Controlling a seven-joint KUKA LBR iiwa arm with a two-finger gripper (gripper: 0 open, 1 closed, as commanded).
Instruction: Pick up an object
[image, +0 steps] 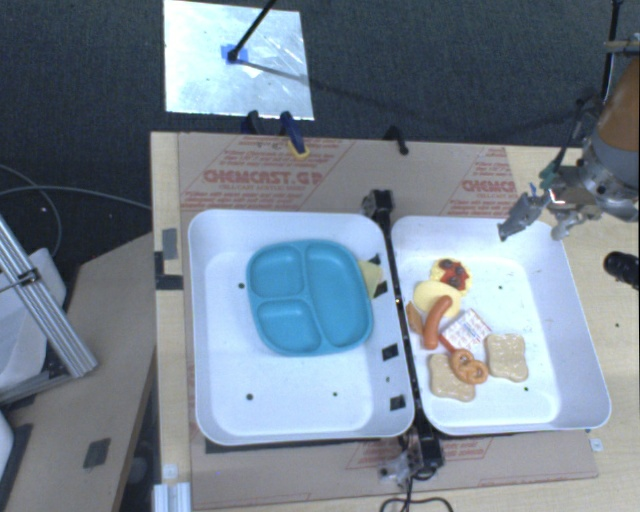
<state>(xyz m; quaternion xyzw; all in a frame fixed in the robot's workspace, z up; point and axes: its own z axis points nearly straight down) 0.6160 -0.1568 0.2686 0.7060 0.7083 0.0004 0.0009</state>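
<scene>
My gripper (541, 214) hangs above the far right corner of the right bin (570, 300), fingers spread apart with nothing between them, one fingertip (510, 228) pointing down-left over the bin's back rim and the other off toward the right wall. My grey wrist enters from the right edge of the view, above the bench.

Below and to the left of my fingers, the play food lies bunched in the left half of that bin. A yellow piece with a dark red top (450, 272) sits farthest back; just in front of it is a pale yellow rounded piece (432, 296). An orange sausage (436, 321) leans against that piece, touching it. Beside the sausage is a small white packet with red print (466, 328), and in front of the packet a brown pretzel (468, 366) rests partly on a tan biscuit (449, 380). A second tan biscuit (506, 357) lies just right of the pretzel. All of these sit well apart from my fingertips.

In the left bin (225, 400), a blue divided plate (308, 297) rests near the middle. A small yellow object (373, 274), possibly another food piece, peeks out at the plate's right edge against the wall between the bins; I cannot make out its shape.
</scene>
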